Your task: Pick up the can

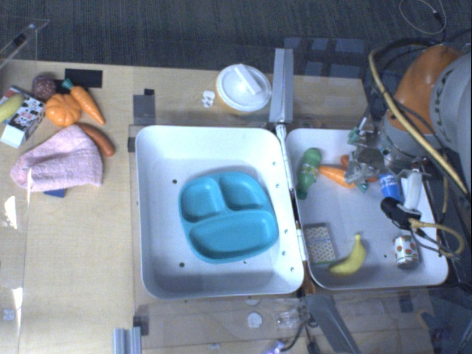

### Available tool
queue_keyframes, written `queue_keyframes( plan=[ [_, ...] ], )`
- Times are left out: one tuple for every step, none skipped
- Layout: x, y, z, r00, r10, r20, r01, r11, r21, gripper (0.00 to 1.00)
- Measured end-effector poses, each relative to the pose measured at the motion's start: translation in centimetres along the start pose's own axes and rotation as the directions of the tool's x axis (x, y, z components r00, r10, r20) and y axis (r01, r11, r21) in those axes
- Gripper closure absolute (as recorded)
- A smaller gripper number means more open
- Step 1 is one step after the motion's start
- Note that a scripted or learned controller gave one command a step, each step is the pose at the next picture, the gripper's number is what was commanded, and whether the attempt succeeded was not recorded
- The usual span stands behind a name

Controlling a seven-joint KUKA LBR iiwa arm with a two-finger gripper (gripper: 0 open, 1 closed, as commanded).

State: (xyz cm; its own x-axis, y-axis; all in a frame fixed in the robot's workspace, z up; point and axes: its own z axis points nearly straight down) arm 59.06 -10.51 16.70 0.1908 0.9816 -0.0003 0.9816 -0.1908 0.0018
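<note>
A small white can with red markings (405, 251) stands upright near the right bin's front right corner. A blue cylindrical thing (390, 187) lies further back by the right wall, partly hidden by the arm. My gripper (361, 169) hangs over the back middle of the right bin (376, 275), just above the right end of an orange carrot (332, 174). It is well behind and left of the white can, and just left of the blue thing.
The right bin also holds a green cucumber (307, 169), a patterned sponge (318, 243) and a banana (349, 257). A blue divided plate (228, 216) lies in the left bin. A white lid (244, 87), a pink cloth (59, 161) and toy vegetables sit on the bench.
</note>
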Motion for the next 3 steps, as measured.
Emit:
queue_keyframes(
  plan=[
    [-6.4, -3.3, -3.0, 0.936, -0.352, 0.001, 0.352, 0.936, -0.002, 1.00],
    [-10.1, 0.6, -1.5, 0.998, 0.056, 0.001, -0.056, 0.998, 0.000, 1.00],
    [-5.8, -1.1, -1.8, 0.990, 0.141, -0.001, -0.141, 0.990, 0.000, 1.00]
  ],
)
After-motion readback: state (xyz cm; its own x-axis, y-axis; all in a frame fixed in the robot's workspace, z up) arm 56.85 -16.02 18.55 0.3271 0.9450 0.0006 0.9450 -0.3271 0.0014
